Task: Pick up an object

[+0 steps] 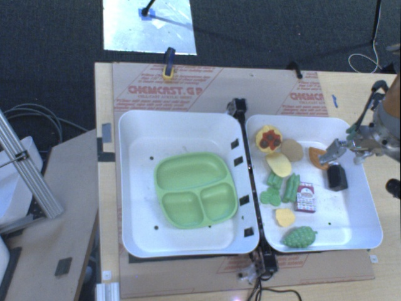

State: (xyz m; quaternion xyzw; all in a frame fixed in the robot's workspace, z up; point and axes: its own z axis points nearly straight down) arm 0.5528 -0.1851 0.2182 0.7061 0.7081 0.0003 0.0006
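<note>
Gripper (331,157) sits over the right bin (366,196), at its arm-side edge. You can't tell how far the fingers are parted; nothing is visibly held between them.

Landmark: the red-and-white carton (305,197), mid-bin.
- Black block (337,177): just beyond the carton toward the arm, under the gripper. Likeliest target.
- Orange piece (315,153): up from the carton, close beside the block.
- Green pods (282,189): touching the carton's far side.
- Yellow piece (285,217) and green knobbly piece (299,236): below the carton.

Risks, as I judge them: fingers may straddle block and orange piece together, or nudge the block against the bin wall and close on nothing.
</note>
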